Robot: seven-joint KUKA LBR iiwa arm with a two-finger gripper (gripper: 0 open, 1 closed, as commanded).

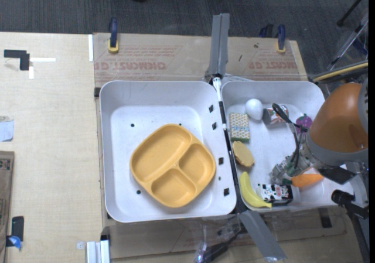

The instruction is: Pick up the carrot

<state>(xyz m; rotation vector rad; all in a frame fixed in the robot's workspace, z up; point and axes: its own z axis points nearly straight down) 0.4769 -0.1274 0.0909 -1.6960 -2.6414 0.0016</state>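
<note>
Orange tapered plastic carrot (307, 180) lies in the right shallow white bin (266, 87), near its front right part, just under the grey-and-orange arm (343, 121) that reaches in from the right. Gripper (285, 169) sits low over the bin floor just left of the carrot's near end, close to it or touching, hard to say. Finger state: cannot tell, the tips are lost in wires and clutter, and nothing shows the carrot between them. Step in hand, as I judge it: close on the carrot and lift. To do it well, centre the gripper over the carrot's thick middle, not its tip, turn the wrist so the closing line runs across the body, come down straight, squeeze, then rise slowly. Watch the neighbours: small black-and-white toy (276, 191) just beside the gripper at front, yellow plastic banana (251, 193) further left along the bin's front left, tan bread-like piece (243, 154) above it; a drift left would grab the wrong thing. Carrot's long axis runs roughly left to right in the view, tilted slightly up toward the right; one end faces the gripper, the other runs under the arm. Which end is the narrow one I cannot tell. Yellow three-compartment plastic plate (171, 165) lies in the left white bin (152, 89), well apart.
</note>
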